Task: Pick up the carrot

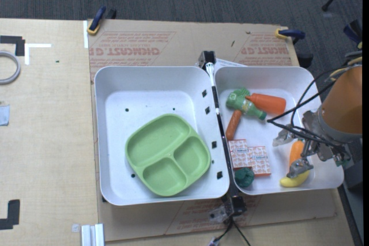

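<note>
The carrot [268, 103] is a fat orange toy with a green leafy top [236, 99]. It lies across the far part of the right bin [262, 73]. My gripper [292, 153] is low in the near right corner of that bin, well away from the carrot. It stands open, with one silver finger [282, 137] on the left and the other [300, 168] nearer the front. A small orange piece [296, 150] lies between them, and nothing shows it being squeezed.
A slim orange stick [233, 124], a printed packet [250, 159] and a dark green lump [244, 177] lie along the right bin's left side. A yellow banana [294, 181] rests just in front of the gripper. The left bin [109, 124] holds a green divided plate [167, 154].
</note>
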Tool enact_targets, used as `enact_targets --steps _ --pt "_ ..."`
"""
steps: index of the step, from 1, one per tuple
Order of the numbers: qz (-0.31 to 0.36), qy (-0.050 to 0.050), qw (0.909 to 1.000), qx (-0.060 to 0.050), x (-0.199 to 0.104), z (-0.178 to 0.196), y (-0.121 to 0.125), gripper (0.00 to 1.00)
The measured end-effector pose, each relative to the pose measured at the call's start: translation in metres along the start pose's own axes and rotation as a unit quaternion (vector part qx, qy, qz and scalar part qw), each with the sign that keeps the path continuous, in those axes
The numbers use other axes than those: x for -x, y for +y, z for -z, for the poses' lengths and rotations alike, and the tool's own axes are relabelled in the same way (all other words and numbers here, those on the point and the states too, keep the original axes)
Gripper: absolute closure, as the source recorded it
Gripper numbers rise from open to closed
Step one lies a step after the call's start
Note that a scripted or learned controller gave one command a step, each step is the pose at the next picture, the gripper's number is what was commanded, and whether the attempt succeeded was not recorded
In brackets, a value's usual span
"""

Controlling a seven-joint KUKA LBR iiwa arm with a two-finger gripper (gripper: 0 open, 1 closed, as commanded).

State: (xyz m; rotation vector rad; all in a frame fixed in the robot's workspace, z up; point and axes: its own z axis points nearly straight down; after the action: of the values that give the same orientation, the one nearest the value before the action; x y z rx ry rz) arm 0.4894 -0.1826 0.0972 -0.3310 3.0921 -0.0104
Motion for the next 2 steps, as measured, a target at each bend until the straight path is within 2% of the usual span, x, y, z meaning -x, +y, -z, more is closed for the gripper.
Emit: enact_targets --steps 1,2 --pt "0.092 0.013 0.9957 0.006 0.023 -0.005 0.051 0.0" --pt "0.076 0.013 0.997 0.005 -0.005 0.007 -0.013 0.0"
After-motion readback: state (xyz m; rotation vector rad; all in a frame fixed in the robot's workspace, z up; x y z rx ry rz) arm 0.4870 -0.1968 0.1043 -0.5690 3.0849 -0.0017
